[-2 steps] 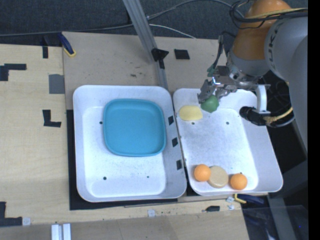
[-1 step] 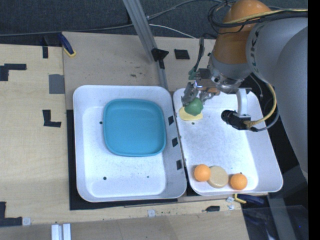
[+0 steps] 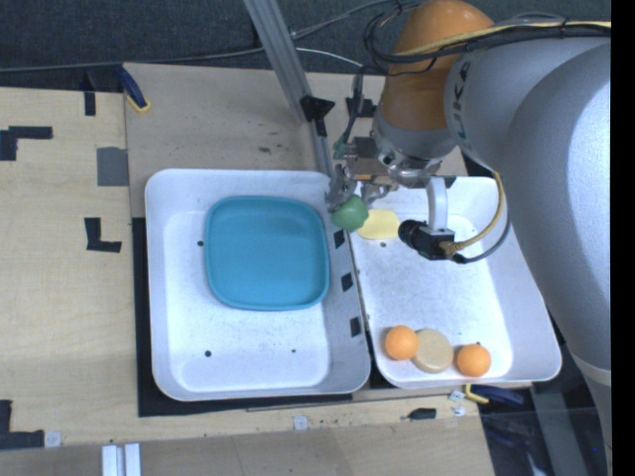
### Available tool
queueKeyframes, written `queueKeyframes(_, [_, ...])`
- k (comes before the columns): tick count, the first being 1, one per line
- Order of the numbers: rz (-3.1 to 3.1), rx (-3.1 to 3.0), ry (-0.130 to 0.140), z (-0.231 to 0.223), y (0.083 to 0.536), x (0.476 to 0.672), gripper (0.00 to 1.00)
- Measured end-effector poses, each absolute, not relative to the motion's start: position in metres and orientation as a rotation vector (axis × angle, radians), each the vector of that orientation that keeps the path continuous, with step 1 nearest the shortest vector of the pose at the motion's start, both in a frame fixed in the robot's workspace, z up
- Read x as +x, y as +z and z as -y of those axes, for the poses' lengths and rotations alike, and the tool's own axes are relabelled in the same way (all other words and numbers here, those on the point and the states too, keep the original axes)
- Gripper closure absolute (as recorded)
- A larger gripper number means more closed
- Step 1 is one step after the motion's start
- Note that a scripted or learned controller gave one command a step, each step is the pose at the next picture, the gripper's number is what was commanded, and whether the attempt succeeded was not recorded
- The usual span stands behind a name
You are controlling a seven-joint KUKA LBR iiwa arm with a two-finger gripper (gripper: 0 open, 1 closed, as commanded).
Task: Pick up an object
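My gripper (image 3: 347, 202) hangs over the ridge between the two bins, near their far end. A small round green object (image 3: 350, 214) sits between its fingertips, and the gripper is shut on it. Just right of it a pale yellow object (image 3: 380, 226) lies on the floor of the right bin (image 3: 516, 296). At the near end of that bin lie an orange ball (image 3: 401, 342), a tan disc (image 3: 433, 350) and a second orange ball (image 3: 473, 360).
A large blue plate (image 3: 266, 252) lies in the left bin (image 3: 179, 345). A slanted metal pole (image 3: 288, 58) rises behind the bins, close to the wrist. A black cable fitting (image 3: 427, 238) hangs off the arm over the right bin.
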State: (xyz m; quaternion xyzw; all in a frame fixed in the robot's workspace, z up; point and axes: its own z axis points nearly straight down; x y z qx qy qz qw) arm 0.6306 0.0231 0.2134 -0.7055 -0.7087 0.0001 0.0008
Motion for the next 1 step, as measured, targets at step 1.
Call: queueKeyframes(1, [2.226, -2.215, 0.000, -0.0794, 0.2111, 0.6346, 1.00])
